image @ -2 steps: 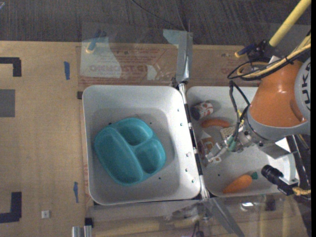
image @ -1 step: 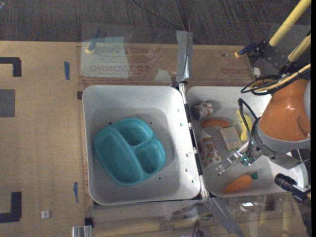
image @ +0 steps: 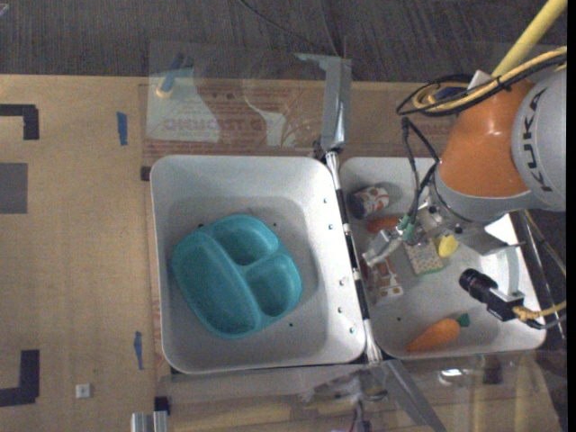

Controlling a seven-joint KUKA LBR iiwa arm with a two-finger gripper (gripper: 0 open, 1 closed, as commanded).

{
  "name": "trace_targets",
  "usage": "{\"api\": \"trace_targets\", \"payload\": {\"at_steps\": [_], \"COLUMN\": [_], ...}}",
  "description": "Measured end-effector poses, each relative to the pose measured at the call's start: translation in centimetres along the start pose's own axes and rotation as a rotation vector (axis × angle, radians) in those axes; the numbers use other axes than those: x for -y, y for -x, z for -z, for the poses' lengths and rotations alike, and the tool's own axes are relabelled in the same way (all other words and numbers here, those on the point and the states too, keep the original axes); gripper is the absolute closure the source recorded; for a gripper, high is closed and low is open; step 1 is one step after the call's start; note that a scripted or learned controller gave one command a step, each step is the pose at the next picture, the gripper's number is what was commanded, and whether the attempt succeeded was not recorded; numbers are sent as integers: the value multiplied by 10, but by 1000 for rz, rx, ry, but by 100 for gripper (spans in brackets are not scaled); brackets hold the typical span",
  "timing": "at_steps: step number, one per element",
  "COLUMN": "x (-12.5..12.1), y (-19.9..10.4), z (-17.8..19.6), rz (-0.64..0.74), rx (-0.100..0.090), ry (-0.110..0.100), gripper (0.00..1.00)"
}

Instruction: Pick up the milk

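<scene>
A tan bench on grey carpet bears two white bins: one teal divided plate, one carrot, one can. Gripper fingers: can't tell.

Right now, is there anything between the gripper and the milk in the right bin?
Nothing visible does. The gripper is right beside the milk carton, with no object in the gap between them. The can lies on the gripper's other side, out of the path.
</scene>
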State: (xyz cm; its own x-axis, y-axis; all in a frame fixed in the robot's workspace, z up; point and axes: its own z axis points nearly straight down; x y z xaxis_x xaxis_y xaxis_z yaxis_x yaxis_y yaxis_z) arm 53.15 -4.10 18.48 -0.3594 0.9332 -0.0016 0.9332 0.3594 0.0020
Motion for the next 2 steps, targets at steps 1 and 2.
{"api": "trace_targets", "payload": {"at_steps": [1, 2], "x": [47, 62], "y": [-22, 17], "z": [0, 0], "rz": [162, 174], "rx": [-3, 0], "ry": [-3, 0], "gripper": [0, 0]}}
